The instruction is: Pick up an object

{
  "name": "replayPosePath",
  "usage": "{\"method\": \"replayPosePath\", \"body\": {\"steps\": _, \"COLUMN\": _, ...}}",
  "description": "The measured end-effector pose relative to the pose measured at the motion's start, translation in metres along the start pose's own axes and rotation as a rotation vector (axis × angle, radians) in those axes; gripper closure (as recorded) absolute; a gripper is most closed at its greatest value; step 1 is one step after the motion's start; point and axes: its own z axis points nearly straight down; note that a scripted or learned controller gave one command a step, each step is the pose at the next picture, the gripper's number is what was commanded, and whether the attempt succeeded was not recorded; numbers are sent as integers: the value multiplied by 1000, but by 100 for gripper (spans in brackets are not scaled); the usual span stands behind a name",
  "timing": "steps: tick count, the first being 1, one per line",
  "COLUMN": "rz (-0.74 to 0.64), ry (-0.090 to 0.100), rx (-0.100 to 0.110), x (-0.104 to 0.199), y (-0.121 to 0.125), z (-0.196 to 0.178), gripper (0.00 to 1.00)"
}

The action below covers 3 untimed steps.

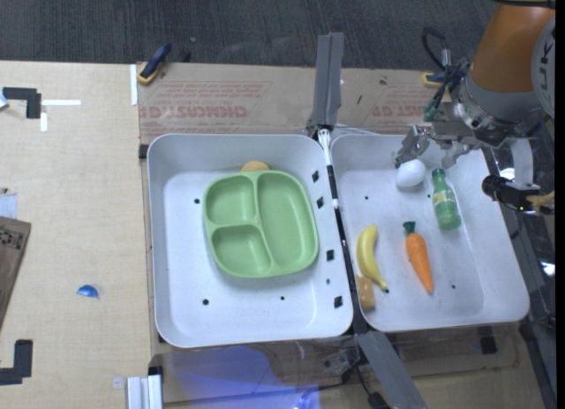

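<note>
The right bin (477, 303) holds a white egg-shaped object (410, 174), a green bottle (446, 201), an orange carrot (419, 260), a yellow banana (369, 255) and a small brown piece (365, 293) at its front left corner. My gripper (432, 150) hangs over the bin's far side, just above and between the white object and the bottle's cap. Its fingers are spread open and hold nothing. In the left bin (177, 310) lies a green divided plate (261, 223), with a small yellow item (255, 167) peeking out behind it.
A grey divider rail (330, 89) runs between the two bins. Cardboard (221, 98) lies behind the left bin, with a blue-and-yellow tool (155, 60) at its corner. The arm's orange band (514, 23) fills the top right.
</note>
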Motion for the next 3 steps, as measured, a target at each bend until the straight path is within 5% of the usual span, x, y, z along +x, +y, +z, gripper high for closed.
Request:
{"method": "replayPosePath", "body": {"steps": 1, "rz": -93, "ry": -1, "rx": -1, "x": -67, "y": -34, "z": 70, "gripper": 0}}
{"method": "replayPosePath", "body": {"steps": 2, "rz": -120, "ry": 0, "rx": -2, "x": -93, "y": -46, "z": 129, "gripper": 0}}
{"method": "replayPosePath", "body": {"steps": 3, "rz": -117, "ry": 0, "rx": -3, "x": -94, "y": -46, "z": 121, "gripper": 100}}
